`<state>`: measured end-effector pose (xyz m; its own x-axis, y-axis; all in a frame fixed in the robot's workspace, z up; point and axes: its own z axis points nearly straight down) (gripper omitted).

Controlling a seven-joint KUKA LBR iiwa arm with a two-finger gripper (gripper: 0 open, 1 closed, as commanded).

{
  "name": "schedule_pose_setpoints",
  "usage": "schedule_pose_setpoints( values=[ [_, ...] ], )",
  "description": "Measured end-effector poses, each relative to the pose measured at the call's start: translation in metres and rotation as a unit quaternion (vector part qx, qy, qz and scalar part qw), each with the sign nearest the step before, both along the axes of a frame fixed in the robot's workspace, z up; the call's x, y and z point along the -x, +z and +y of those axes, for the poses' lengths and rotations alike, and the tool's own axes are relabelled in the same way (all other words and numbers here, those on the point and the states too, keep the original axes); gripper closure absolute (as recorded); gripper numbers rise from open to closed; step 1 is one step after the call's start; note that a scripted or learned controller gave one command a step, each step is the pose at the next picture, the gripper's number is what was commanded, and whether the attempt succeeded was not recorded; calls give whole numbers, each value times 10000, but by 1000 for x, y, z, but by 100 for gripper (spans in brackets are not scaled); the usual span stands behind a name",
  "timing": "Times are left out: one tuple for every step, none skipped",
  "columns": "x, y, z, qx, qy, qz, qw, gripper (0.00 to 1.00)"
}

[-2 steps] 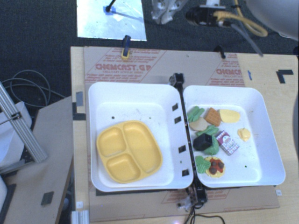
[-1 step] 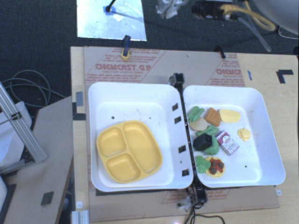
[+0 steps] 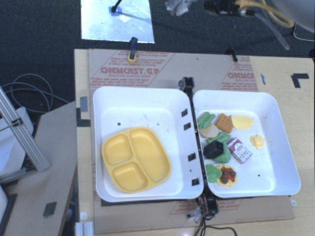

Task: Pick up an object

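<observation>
Front and centre, a little tangle of wires (image 3: 204,216) hangs off the near edge of the counter (image 3: 275,73). Over on the left, the left bin (image 3: 142,95) carries one yellow divided plate (image 3: 135,159), lying flat and turned at a slant. Across the black divider clips (image 3: 187,126) to the right bin (image 3: 283,146), and the pickable pieces crowd its left half: green bits (image 3: 205,118), a brown cracker (image 3: 224,123) and a yellow slice (image 3: 241,122) along the far row, a black lump (image 3: 213,149) touching a red-and-white packet (image 3: 240,150), a round piece with red topping (image 3: 226,176) nearest. A small yellow chunk (image 3: 257,141) sits apart. The gripper (image 3: 181,1) hovers beyond the counter's far edge, well apart from every piece, too blurred to tell whether it is spread or closed
</observation>
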<state>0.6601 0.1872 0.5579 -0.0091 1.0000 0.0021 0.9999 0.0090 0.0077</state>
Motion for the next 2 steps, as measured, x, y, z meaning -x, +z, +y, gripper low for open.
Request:
schedule_pose_setpoints(
  values=[
    [0, 11, 0, -1, 14, -14, 10000, 100],
    [0, 23, 0, -2, 28, -27, 10000, 100]
  ],
)
